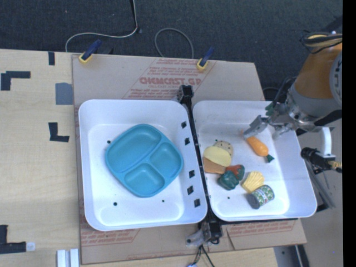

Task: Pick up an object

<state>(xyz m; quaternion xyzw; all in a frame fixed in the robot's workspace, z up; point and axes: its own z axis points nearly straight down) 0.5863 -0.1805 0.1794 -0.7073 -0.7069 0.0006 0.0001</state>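
The right bin (289, 204) holds several toy foods. An orange carrot (257, 146) with a green tip lies near its back right. My gripper (267, 129) hangs just above and behind the carrot, open, with one grey finger (253, 128) reaching left; nothing is between the fingers. In the bin's middle sit a yellow piece (218, 156), a tan slice (212, 167), a dark teal piece (228, 180) and a small red piece (238, 170), all close together. A yellow ridged piece (253, 180) and a grey can (261, 196) lie toward the front.
The left bin (92, 149) holds a blue divided plate (146, 159). A black divider strip (192, 149) runs between the bins. The arm's orange band (317, 65) stands over the right bin's far right corner. Cables lie beyond the cardboard base (167, 77).
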